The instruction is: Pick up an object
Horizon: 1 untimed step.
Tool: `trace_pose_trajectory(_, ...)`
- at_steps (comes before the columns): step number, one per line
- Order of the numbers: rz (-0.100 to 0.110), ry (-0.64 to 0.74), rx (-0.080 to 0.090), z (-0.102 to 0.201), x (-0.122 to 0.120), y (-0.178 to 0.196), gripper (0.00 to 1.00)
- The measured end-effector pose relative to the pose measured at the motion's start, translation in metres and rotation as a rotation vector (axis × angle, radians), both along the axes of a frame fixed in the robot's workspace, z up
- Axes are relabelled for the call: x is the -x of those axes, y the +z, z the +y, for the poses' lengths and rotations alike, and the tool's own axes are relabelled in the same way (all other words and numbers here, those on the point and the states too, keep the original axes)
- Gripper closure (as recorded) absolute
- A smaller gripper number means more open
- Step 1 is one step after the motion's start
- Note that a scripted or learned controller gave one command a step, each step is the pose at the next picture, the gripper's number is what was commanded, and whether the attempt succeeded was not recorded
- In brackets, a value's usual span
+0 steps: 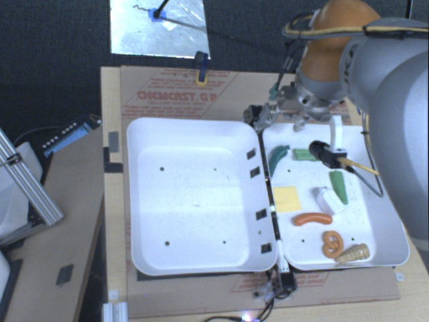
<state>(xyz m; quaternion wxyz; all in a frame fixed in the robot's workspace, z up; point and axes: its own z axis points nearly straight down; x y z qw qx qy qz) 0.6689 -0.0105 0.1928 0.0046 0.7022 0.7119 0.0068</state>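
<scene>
The right bin (392, 237) holds several small items: a curved green pod (277, 157), a green piece (302, 155), a long green pod (338, 186), a yellow square slice (286, 198), a white block (328, 199), an orange sausage (312, 219), a brown pretzel (331, 243) and a pale cone (353, 252). My gripper (261, 117) hangs over the far rim where the two bins meet, above and behind the curved green pod. Nothing is seen in its grasp.
The left bin (144, 136) lies beside the right one, joined to it by a row of black clips (261, 193). Both rest on a cardboard sheet (174, 92). A shiny foil sheet (157, 19) lies behind.
</scene>
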Motion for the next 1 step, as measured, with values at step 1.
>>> trace_pose_trajectory(1, 0.006, -0.003, 0.0, 0.061, -0.0011, 0.0761, 0.0)
